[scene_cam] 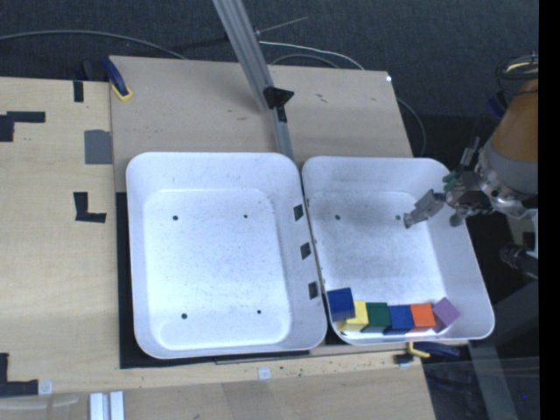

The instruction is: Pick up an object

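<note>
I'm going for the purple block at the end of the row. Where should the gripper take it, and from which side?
Come straight down on the purple block and grip its two free faces. It lies at the row's right end, turned askew, close to the right bin's near-right corner; the orange block crowds its left side, so a sideways approach looks blocked.

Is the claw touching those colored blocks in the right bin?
Apart. The camera view shows the claw up near the bin's right rim, with bare white floor between it and the blocks lined up along the near wall.
</note>
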Motion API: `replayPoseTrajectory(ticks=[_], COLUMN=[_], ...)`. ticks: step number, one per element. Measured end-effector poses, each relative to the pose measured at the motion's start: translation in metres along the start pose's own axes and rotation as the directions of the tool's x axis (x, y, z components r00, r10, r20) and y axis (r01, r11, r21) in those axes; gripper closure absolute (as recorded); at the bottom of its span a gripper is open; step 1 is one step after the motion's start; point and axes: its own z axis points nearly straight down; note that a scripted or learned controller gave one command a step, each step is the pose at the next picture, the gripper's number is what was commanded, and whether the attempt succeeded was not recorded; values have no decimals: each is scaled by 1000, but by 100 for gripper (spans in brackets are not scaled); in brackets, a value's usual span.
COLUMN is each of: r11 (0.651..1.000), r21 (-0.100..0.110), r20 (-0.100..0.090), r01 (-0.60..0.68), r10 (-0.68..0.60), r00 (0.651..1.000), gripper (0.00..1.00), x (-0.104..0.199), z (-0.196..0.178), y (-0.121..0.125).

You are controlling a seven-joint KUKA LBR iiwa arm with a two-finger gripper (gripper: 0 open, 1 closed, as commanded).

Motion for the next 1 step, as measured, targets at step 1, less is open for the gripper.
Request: replayPoseTrajectory(ticks=[1], r11=[1000], r21=[-12], r20=[4], r01=[1], r10=[-1], r00=[1000], gripper=[0], x=[-12], z=[-95], y=[62])
